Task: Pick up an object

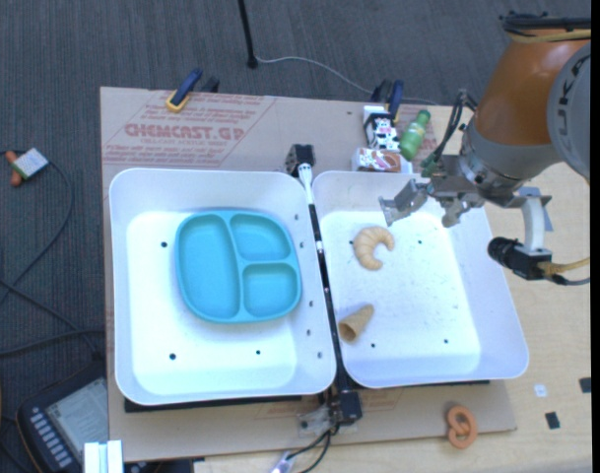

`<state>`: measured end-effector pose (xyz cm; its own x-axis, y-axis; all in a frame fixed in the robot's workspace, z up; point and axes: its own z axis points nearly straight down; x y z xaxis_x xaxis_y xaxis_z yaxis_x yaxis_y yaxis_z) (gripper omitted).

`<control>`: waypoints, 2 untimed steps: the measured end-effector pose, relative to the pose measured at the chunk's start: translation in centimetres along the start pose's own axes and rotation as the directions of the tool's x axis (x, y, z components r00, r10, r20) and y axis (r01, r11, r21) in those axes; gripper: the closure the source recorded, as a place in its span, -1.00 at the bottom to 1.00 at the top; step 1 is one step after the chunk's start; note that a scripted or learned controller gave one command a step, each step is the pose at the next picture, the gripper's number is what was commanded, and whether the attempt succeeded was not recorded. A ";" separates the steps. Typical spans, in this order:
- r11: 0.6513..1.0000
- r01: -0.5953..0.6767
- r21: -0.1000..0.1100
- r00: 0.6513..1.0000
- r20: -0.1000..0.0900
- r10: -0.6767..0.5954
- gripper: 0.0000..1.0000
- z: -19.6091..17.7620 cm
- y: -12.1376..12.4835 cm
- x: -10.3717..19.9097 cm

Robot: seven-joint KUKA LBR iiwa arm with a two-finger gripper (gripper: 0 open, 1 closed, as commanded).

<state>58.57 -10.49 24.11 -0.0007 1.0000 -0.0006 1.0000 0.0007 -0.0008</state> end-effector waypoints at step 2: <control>1.000 -0.002 -0.011 1.000 0.003 0.002 -1.00 15.3 -9.9 0.1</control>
<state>48.64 -10.40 8.77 0.0014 1.0000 -0.0035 1.0000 -0.0013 0.0098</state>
